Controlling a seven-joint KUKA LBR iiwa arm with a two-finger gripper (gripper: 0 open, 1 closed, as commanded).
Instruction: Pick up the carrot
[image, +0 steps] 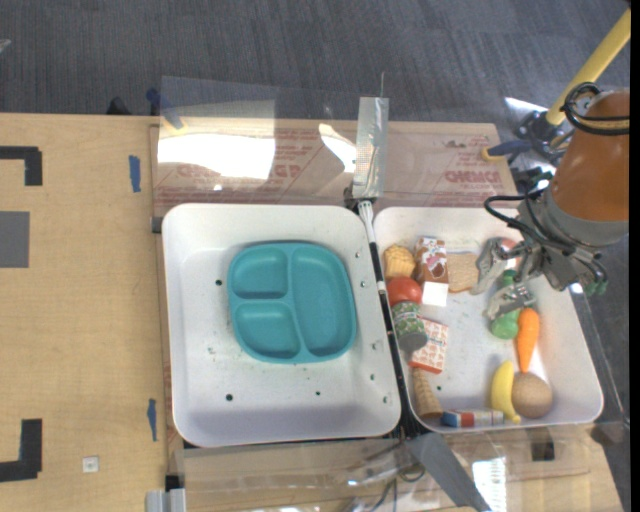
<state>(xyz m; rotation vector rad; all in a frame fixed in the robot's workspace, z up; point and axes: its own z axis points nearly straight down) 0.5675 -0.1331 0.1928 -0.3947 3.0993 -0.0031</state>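
Overall, two white bins are seen side by side: the left bin (190, 400) holds a teal divided plate (292, 300), the right bin (585, 385) assorted toy foods. Near its right wall the carrot (526, 342) lies, greens pointing up toward the gripper (512, 283) just above. The tool's state cannot be told.

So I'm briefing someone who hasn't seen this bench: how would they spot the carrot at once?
Look in the right bin, the one crowded with toy food, not the one holding the teal plate. Near its right wall, just below the gripper, lies the carrot: a slim orange cone with a green top, above the yellow banana and tan potato.
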